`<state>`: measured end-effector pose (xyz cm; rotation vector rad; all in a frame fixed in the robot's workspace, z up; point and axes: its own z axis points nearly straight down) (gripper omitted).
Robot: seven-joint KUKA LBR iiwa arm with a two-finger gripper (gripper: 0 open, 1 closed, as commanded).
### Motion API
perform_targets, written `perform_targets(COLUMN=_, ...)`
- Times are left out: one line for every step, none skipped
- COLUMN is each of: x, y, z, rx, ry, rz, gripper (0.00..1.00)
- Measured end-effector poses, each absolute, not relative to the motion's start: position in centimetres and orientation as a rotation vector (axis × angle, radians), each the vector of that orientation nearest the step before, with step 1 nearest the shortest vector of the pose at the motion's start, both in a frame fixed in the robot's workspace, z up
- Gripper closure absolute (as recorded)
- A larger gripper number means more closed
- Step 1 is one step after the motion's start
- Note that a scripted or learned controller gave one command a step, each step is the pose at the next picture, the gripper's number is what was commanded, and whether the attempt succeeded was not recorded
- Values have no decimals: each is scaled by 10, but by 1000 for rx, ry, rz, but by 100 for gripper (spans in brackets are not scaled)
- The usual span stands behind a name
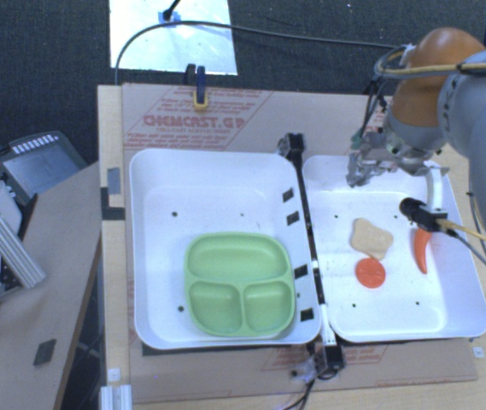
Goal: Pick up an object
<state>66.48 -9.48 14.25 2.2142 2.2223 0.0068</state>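
Item 1. Left bin (208, 195): shallow, white, on the desk (114, 254), centre-left of the frame. Contents: one green divided plate (241, 282) with three compartments, lying flat in the lower right part of the bin, close to the wall shared with the neighbouring bin.

Item 2. Right bin (396, 310): shallow, white, touching the left bin along a seam fitted with small black clips (295, 219). Contents, all in the middle of its floor:
- tan bread-shaped piece (371, 237), lying flat;
- red round disc (370, 272), just below the tan piece, almost touching it;
- orange tapered piece (420, 250), to the right of both, pointing toward the lower edge of the frame.
These three were the things available to pick; none was lifted.

Item 3. Arm (482, 118): grey, entering from the right of the frame, orange band (430, 67) at upper right. Tool (364, 173): above the upper left corner area of the right bin, near its back wall, well apart from the three pieces. Whether it was spread or pressed together could not be told from this angle.

Item 4. Surroundings: pale board with red lettering (196, 120) under the bins; a yellow and black clamp (198, 88) at its upper edge; a shiny sheet (170, 24) at the top of the frame; a grey device (42, 162) at left.
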Motion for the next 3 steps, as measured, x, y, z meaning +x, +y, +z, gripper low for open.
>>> perform_targets(x=665, y=-100, z=188, rx=2216, ry=2219, rz=7, gripper=100)
perform_targets(x=663, y=-98, z=233, rx=2213, ry=2222, rz=7, gripper=100)
perform_targets(x=656, y=-40, z=223, rx=2211, ry=2231, rz=2, gripper=100)
